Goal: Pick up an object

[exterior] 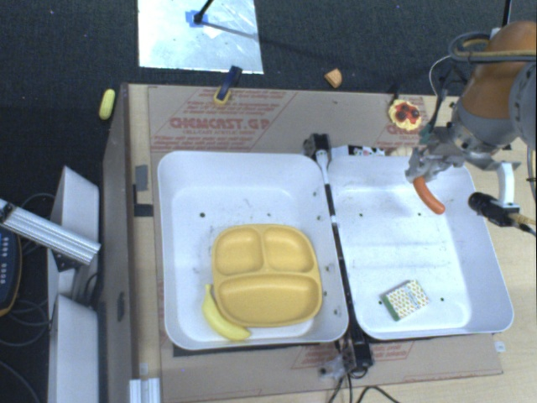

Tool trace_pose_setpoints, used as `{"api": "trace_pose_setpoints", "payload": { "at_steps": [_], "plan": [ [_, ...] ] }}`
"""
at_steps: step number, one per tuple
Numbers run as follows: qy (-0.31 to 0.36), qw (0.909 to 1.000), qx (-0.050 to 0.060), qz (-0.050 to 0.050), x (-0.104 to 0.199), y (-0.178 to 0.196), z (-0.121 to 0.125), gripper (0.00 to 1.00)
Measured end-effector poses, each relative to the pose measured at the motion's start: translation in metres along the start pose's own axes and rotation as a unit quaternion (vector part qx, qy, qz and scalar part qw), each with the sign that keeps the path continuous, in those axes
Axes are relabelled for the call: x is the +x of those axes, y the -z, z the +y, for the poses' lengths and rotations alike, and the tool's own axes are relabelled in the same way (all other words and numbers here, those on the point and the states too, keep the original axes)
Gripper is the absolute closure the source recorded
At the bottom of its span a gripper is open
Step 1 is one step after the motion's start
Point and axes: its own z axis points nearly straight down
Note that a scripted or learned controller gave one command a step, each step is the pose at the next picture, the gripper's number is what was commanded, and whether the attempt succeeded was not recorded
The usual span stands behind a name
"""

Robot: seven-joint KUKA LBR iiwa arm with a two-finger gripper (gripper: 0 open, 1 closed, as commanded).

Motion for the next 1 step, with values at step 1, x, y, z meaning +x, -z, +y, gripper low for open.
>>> {"api": "trace_pose_setpoints", "payload": {
  "at_steps": [1],
  "plan": [
    [0.0,1.0,0.002,0.001,0.065,0.0248,-0.0313,1.0]
  ]
}}
